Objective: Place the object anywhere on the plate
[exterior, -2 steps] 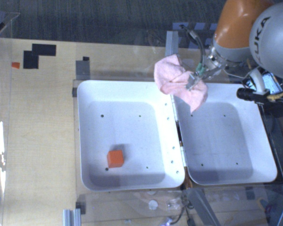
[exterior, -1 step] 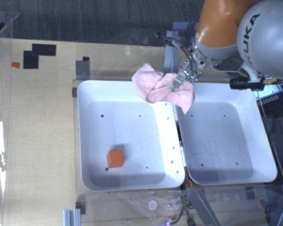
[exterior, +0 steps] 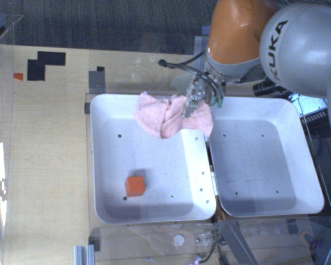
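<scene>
A crumpled pink cloth point(exterior: 165, 116) lies in the far right corner of the left bin point(exterior: 107, 148), its right side draped over the wall between the two bins. My gripper point(exterior: 190, 108) reaches down from the orange and grey arm, and its tip rests on the cloth's upper right part. A small orange cube point(exterior: 135, 186) sits on the left bin's floor near the front left, well away from the gripper.
The right bin point(exterior: 265, 164) stands beside the left one, sharing the middle wall. The arm's big wrist point(exterior: 243, 26) hangs over the far edge of both bins. Black marks point(exterior: 44, 64) and a small orange tag point(exterior: 18, 77) lie on the bench at far left.
</scene>
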Available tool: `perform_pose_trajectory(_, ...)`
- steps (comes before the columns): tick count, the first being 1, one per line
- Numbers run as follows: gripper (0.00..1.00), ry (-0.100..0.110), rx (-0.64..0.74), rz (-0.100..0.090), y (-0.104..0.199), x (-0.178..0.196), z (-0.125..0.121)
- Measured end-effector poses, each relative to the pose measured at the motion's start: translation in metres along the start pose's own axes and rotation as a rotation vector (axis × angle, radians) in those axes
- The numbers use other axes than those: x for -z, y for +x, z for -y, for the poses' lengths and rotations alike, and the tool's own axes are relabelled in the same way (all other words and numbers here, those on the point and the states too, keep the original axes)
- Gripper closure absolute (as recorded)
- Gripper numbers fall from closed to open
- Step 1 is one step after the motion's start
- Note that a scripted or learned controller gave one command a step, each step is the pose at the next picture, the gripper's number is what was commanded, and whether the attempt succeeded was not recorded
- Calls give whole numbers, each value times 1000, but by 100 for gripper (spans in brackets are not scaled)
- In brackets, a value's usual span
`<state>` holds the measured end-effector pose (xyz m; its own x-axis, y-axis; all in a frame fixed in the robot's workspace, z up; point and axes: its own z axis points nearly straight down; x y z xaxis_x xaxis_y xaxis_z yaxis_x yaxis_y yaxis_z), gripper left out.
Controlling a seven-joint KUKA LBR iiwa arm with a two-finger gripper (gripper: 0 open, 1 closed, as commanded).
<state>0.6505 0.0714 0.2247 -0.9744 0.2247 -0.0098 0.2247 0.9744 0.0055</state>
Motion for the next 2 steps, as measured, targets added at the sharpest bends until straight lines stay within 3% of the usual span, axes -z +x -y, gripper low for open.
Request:
perform_pose_trajectory(1,100,-1,226,1,18,2,-49)
perform_pose_trajectory(2,0,-2,225,1,17,3,-49)
